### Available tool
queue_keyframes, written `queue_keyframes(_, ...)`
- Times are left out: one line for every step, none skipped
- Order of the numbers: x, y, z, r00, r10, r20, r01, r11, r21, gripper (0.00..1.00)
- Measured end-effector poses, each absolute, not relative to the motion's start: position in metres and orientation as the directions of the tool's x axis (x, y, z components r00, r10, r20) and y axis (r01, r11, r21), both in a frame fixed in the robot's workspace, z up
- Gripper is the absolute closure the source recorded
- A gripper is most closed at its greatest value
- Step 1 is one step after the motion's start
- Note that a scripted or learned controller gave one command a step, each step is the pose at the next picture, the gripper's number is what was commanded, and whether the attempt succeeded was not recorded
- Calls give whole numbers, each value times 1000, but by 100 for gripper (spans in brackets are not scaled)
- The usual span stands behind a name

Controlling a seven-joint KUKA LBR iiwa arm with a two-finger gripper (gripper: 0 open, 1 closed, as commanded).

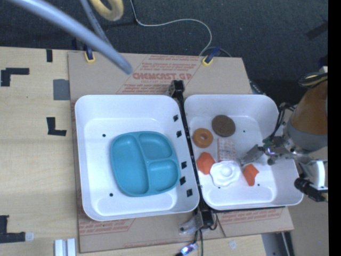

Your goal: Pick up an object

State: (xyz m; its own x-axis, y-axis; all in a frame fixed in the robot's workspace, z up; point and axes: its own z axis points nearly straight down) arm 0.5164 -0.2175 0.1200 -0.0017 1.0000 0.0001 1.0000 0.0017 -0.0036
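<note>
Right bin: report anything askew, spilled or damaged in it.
Nothing stands out. The right bin holds a brown disc, a donut, two orange pieces, a white piece and a card, scattered loosely but unbroken, with no spill. The gripper hovers beside them.

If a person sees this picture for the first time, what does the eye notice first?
First the blue divided plate, alone in the left bin. Then the small things clustered in the right bin: a brown disc, a donut, a white piece between two orange pieces. The pincer reaches in from the right.
</note>
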Motion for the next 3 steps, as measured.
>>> queue_keyframes(516,-217,84,-1,1000,-1,1000,1,-1,0)
queue_keyframes(517,-218,96,-1,1000,-4,1000,1,3,100)
queue_keyframes(524,-220,139,-1,1000,0,1000,1,0,100)
